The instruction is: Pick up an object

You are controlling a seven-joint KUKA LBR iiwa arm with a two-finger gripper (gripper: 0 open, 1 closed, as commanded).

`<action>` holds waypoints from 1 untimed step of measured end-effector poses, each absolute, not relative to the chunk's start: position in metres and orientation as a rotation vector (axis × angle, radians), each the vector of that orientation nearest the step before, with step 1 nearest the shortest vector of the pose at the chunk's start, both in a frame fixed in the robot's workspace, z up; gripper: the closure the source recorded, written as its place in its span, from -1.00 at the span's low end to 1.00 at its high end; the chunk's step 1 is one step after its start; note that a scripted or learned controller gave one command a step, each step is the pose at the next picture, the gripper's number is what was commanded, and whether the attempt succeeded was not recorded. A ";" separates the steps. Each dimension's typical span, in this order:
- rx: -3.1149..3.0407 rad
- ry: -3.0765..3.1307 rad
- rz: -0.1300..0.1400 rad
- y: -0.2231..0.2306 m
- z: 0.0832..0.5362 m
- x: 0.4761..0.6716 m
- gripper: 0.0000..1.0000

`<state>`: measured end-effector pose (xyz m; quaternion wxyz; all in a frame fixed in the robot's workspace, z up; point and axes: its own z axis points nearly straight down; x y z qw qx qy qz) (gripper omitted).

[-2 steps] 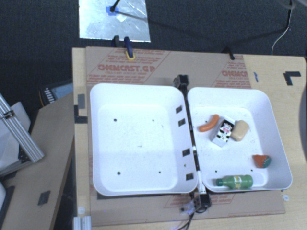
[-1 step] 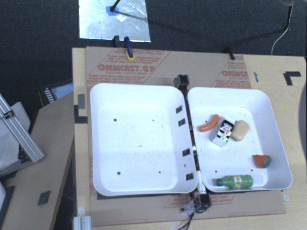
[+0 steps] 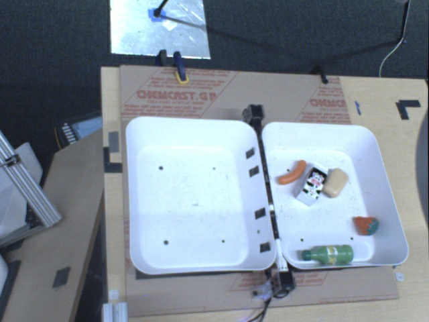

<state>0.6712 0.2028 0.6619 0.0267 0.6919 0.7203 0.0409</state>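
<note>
Tan table (image 3: 375, 96) carries a brown cardboard sheet (image 3: 194, 89) printed CHEMCAST, and both white bins sit on that sheet side by side, touching along the middle seam. Left bin (image 3: 188, 200) shows bare floor with a few small dark dots. Right bin (image 3: 379, 180) holds all the candidate objects. Shiny metal sheet (image 3: 159, 19) lies on the dark carpet beyond the table's far edge, well apart from the bins. Aluminium profile (image 3: 23, 186) runs at a slant at the view's left edge. In the right bin: green bottle (image 3: 327, 253) lies on its side along the near wall, cap end toward the middle seam. Black-and-white carton (image 3: 312, 184) sits near the bin's centre, tilted. Beige block (image 3: 335, 182) is just beside the carton on its right, looks touching. Orange sausage (image 3: 292, 172) lies at a slant just left of the carton, close, contact unclear. Red-and-green piece (image 3: 366, 225), maybe a toy strawberry, sits apart near the right wall, between the beige block and the bottle. Pincer state: can't tell from this frame.
</note>
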 end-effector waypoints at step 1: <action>2.124 2.213 0.163 0.203 0.674 0.673 1.00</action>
